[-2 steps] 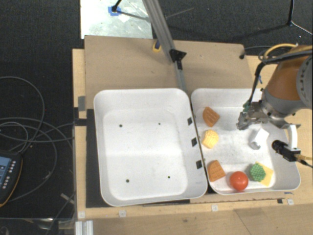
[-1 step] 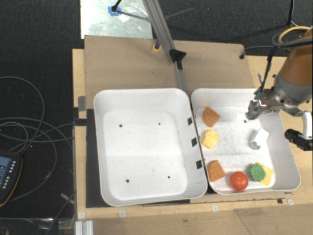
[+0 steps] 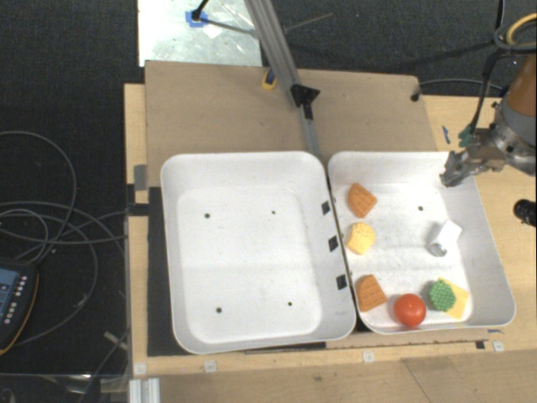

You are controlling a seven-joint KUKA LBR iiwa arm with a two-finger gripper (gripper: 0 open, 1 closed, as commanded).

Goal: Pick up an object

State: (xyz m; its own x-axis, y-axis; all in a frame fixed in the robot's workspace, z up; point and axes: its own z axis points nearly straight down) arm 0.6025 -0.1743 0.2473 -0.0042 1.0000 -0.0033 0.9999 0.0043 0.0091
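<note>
The right bin (image 3: 394,170) holds several small items. An orange ridged piece (image 3: 362,200) lies at its upper left, with a yellow corn cob (image 3: 361,238) below it. Another orange piece (image 3: 371,292) sits near the front, beside a red tomato (image 3: 410,310). A green lump on a yellow wedge (image 3: 445,296) lies at the front right. A small white-grey block (image 3: 442,237) rests near the right wall. My gripper (image 3: 454,173) hangs over the bin's upper right corner, above and apart from all the items, with nothing seen between its fingers.
The left bin (image 3: 243,250) lies alongside, joined by black clips (image 3: 332,243) at the shared wall. A grey metal pole (image 3: 277,44) slants across the bench's back. Cables (image 3: 50,225) trail on the dark floor at the left.
</note>
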